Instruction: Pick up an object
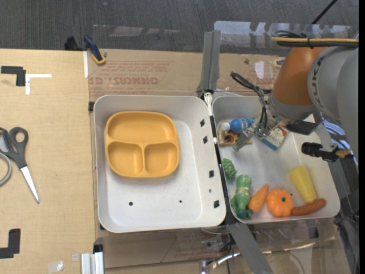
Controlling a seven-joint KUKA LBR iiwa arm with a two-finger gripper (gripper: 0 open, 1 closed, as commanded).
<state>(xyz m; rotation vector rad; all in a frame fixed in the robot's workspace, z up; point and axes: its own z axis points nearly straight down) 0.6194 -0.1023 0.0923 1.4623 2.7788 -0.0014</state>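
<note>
Bench (51, 153): tan board surface, with two shallow white bins set directly on it side by side, touching along their shared edge; left bin (154, 213), right bin (268, 221). Scissors (20, 158) with grey handles lie flat on the bare board near its left edge, well apart from the bins, blades pointing toward the lower right. Black corner marks (14, 75) sit on the board at upper left and lower left; a small blue and yellow clip (94, 50) rests at the board's far edge.
</note>
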